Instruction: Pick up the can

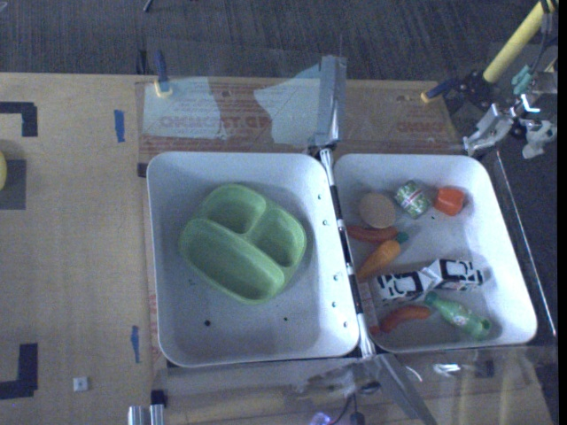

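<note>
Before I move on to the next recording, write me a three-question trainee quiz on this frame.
1. True or false: the green divided plate lies in the left bin.
2. Which item lies closest to the can in the right bin?
A. green bottle
B. orange-red block
C. carrot
3. Fill in: the end effector hangs beyond the right bin's far ____ corner.

Key
1. True.
2. B: the block lies just right of the can; the carrot and the bottle lie nearer the camera.
3. Right: it is outside the bin, apart from the can.
</note>
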### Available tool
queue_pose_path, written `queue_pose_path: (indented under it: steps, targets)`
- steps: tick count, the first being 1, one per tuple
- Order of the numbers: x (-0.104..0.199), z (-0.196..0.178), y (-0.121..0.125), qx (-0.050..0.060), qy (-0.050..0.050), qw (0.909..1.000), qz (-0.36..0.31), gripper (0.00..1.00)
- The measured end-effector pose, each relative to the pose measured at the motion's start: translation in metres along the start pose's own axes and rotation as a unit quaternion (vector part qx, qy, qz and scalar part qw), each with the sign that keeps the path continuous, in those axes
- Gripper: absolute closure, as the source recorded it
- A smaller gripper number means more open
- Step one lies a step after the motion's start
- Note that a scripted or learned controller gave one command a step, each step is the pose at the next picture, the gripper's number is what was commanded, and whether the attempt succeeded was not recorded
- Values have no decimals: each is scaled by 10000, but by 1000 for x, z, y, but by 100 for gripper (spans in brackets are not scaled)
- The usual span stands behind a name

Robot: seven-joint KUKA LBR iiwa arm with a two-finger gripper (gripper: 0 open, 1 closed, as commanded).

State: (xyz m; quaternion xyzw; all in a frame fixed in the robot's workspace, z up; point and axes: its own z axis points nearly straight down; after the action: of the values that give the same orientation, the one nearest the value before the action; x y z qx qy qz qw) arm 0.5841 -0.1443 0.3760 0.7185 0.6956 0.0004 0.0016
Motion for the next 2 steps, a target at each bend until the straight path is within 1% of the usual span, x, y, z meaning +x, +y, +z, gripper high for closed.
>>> queue_pose_path:
  steps: [1, 2]
  targets:
    - [34, 115, 65, 14, 7, 10000, 57, 0]
    - [75, 191, 80, 16, 9, 10000, -45, 0]
